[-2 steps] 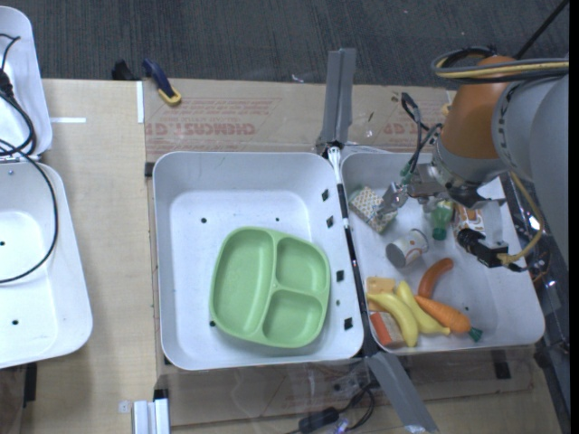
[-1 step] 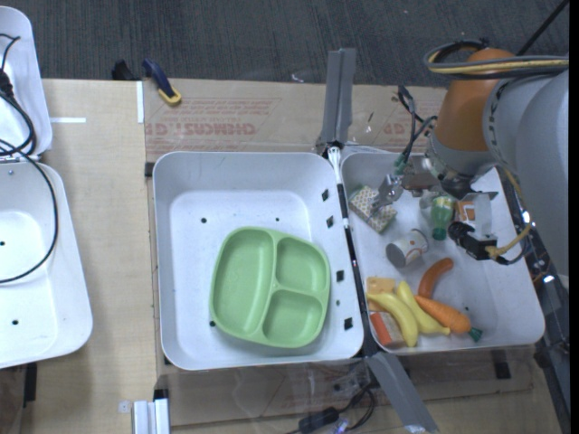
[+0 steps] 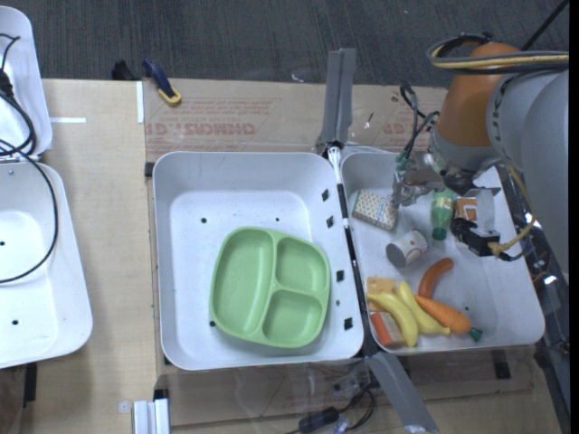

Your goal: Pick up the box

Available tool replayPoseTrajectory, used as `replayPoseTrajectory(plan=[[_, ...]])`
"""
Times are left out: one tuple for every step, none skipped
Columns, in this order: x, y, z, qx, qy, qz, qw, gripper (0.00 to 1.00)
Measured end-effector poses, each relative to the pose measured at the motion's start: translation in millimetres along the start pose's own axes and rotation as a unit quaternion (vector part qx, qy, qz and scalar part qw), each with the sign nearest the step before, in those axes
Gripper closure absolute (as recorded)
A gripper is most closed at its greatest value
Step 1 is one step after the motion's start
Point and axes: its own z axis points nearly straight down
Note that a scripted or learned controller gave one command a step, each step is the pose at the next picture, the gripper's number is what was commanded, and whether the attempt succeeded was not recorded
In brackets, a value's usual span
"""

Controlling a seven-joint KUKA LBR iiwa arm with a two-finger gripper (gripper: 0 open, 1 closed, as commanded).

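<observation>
Box lying in the right bin, gripper beside it.
Nearest lie bananas (image 3: 401,307) and a carrot (image 3: 443,314); beyond, the box (image 3: 374,208) rests just left of the gripper (image 3: 402,191), whose grip state cannot be told.

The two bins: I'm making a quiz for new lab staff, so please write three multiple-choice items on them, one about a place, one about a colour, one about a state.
1. Where does the divided plate lie?
A. in the left bin
B. in the right bin
C. on the bench between them

2. What colour is that plate?
A. white
B. green
C. orange

3. How does the box stand with the gripper?
A. lifted clear of the bin
B. resting in the right bin, gripper just beside it
C. set on the plate

Answers: 1 A, the plate sits on the left bin's floor. 2 B, it is light green against the white bin. 3 B, the patterned box lies at the right bin's upper left corner with the gripper close by its right.
</observation>
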Motion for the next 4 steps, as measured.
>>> replayPoseTrajectory(plan=[[0, 0, 0, 0.0, 0.0, 0.0, 1.0, 0.0], [-22, -36, 10, 0.0, 0.002, -0.006, 1.0, 0.0], [-51, -55, -62, 0.005, -0.001, 0.116, 0.9932, 0.0], [8, -76, 10, 0.007, 0.001, 0.023, 0.9997, 0.0]])
